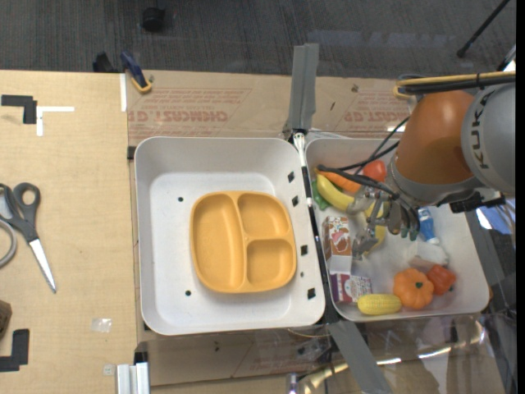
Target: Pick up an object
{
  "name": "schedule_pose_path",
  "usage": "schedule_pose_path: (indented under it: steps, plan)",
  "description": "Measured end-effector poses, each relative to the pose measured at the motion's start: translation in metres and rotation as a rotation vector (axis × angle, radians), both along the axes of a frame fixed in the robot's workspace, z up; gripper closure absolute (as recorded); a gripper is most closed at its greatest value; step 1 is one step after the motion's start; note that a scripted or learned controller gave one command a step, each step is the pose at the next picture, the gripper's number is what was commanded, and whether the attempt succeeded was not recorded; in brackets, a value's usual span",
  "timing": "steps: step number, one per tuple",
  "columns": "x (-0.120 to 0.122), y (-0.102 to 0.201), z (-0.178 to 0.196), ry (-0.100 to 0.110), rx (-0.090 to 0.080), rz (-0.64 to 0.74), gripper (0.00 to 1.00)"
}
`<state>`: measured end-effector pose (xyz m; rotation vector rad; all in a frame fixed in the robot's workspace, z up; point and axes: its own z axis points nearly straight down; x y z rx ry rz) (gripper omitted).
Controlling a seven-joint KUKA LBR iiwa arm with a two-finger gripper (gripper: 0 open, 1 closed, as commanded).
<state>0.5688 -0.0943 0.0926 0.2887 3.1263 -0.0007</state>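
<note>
Both bins, the left [156,245] and the right [472,294], look like smooth white plastic with a faint sheen. The yellow tray [244,241] is matt plastic, evenly coloured. My arm's orange band [439,138] shines glossy, and the grey shell [492,138] beside it is smooth and duller. The pumpkin [413,288], corn [379,304] and banana [332,192] have a slick plastic look. The bench [66,220] seems matt, pale wood or board, with brown cardboard [213,109] behind the bins. The scissors [33,228] have bare metal blades and grey plastic handles.
</note>
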Motion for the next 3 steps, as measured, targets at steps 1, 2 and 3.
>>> schedule_pose_path:
  steps: [1,2,3]
  plan:
    - [0.0014,0.0005,0.01,-0.004,-0.002,0.003,1.0]
    - [0.0014,0.0005,0.01,-0.004,-0.001,0.003,0.0]
    - [0.0027,0.0007,0.0198,-0.007,-0.003,0.005,1.0]
